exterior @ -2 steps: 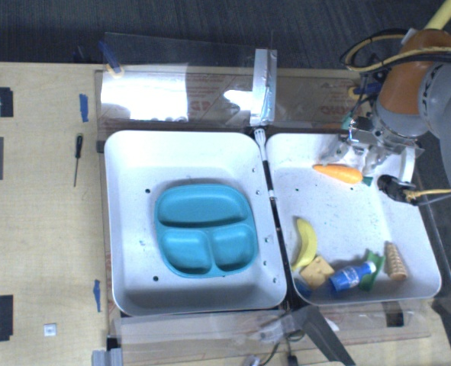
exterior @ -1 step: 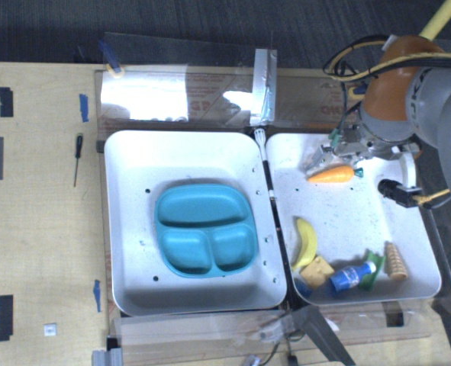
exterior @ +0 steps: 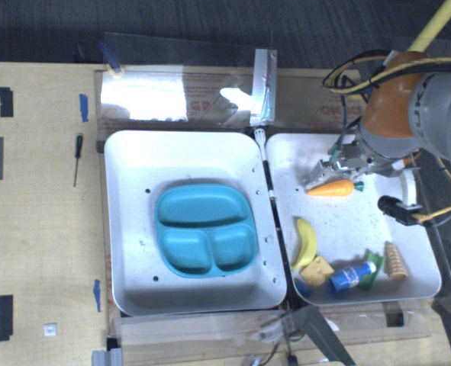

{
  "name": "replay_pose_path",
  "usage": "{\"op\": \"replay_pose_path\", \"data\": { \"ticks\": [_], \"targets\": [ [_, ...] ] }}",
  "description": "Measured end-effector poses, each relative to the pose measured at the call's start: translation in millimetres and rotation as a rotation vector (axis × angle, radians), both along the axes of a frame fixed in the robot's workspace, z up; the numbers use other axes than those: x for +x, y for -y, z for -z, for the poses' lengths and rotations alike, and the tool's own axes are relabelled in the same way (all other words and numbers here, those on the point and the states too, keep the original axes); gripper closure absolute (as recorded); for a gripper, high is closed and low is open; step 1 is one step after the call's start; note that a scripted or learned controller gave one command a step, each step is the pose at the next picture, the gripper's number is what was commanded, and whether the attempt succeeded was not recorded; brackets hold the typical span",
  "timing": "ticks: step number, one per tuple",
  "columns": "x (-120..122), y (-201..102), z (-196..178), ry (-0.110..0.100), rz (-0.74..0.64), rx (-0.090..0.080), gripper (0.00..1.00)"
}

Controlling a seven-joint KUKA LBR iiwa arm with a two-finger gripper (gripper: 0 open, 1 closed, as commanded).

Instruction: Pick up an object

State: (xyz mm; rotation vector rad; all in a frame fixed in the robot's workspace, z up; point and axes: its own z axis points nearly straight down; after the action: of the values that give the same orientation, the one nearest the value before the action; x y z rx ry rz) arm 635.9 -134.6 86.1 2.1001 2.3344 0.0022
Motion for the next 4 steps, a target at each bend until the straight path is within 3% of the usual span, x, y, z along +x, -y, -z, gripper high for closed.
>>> {"op": "replay_pose_path", "data": {
  "ticks": [2, 3, 4],
  "targets": [
    [-60.8, 55.0, -0.3, 0.0, 0.143, 0.0, 0.0],
    [-44.3, 21.8, -0.3, 0.003, 0.397, 0.001, 0.0],
    [-28.5, 1.7, -65.7, 0.003, 0.151, -0.001, 0.0]
  ]
}}
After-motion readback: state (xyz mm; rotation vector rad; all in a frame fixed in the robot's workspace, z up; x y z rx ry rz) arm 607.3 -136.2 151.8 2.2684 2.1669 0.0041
